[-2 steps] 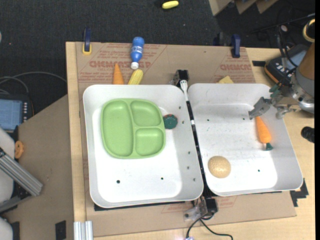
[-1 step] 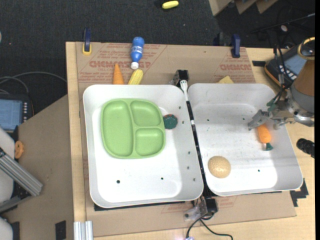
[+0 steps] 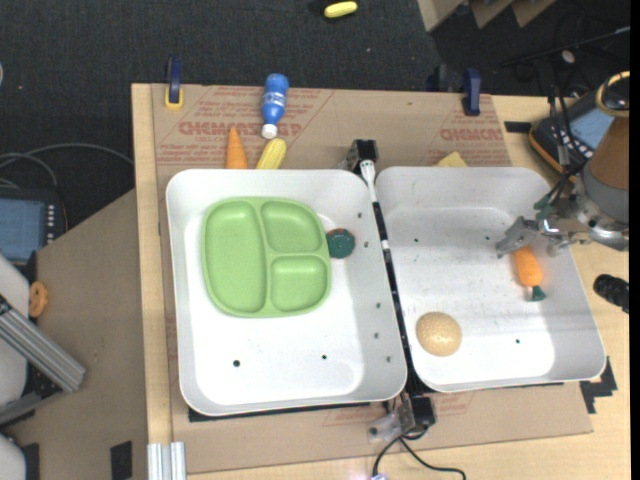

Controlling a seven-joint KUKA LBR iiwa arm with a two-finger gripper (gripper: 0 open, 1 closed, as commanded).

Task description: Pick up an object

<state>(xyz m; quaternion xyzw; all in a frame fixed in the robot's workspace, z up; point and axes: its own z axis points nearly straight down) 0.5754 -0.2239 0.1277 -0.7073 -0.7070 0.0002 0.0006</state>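
Reaching in from the right with the gripper (image 3: 541, 232) low over the right bin (image 3: 470, 183), at its far right side, just above an orange toy carrot (image 3: 528, 267) lying on the bin floor with its green tip toward the near edge. Impossible to tell the claw's state at this slant, whether spread or pressed together, with the metal parts blurring into the white floor. Seeing nothing pinched or lifted, so judging the pick as not yet done: carrot flat on the floor, close under the tool but not visibly clasped. Looking like the approach or the start of a grasp, with closing, lifting and clearing the bin all left to do. Noting a second candidate in the same bin, a round beige lump (image 3: 438, 332) near the front left corner, well apart from the gripper and untouched. Noting too, in the left bin (image 3: 200, 348), a green divided plate (image 3: 265, 256) with a small dark teal piece (image 3: 341, 242) just beside its right rim, far from the arm and probably not the target here.
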